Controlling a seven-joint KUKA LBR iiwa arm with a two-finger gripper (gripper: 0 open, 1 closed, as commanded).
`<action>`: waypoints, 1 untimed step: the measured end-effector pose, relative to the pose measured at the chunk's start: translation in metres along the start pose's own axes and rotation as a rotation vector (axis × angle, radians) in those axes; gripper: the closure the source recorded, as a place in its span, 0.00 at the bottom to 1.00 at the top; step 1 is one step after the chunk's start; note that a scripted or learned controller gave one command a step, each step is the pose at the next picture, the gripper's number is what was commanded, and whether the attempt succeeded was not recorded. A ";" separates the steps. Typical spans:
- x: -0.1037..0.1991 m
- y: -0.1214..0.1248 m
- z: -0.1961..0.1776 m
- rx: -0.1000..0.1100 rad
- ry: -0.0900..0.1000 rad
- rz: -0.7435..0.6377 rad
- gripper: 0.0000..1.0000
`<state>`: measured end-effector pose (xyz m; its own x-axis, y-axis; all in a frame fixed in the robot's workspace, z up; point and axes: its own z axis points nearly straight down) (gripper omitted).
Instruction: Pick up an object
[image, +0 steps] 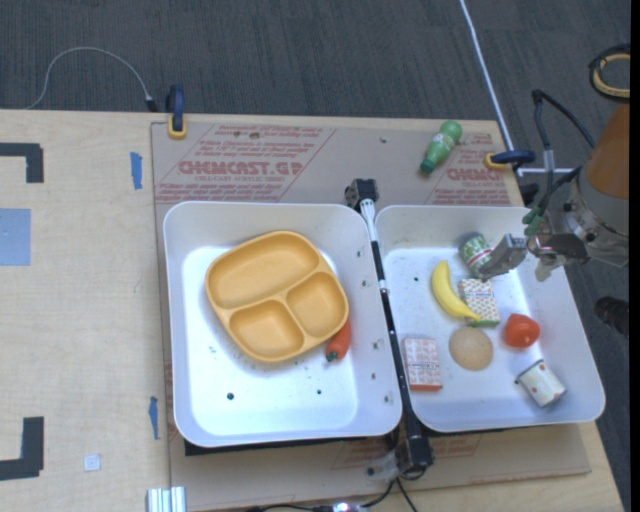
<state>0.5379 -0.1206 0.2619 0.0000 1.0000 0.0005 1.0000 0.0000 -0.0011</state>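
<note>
Jaws state impossible to tell, gripper (503, 256) poised over right-hand shallow white plastic bin (572, 330), just beside small green-labelled can (472, 247); curved yellow plastic banana (449, 290) below the can, toward bin's middle.

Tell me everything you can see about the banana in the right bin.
The banana is yellow, smooth and glossy, likely a plastic toy, with a darker tip at each end. It lies flat on the floor of the right bin, curving from upper left to lower right, in the bin's middle. Its lower end meets or overlaps a small patterned packet. A green can sits just beyond its upper end, and the gripper hangs close by to the right.
</note>
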 end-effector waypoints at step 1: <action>-0.028 0.012 0.124 0.003 0.000 0.001 0.00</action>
<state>0.5496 -0.1488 0.1381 0.0013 1.0000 0.0008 1.0000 -0.0013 -0.0037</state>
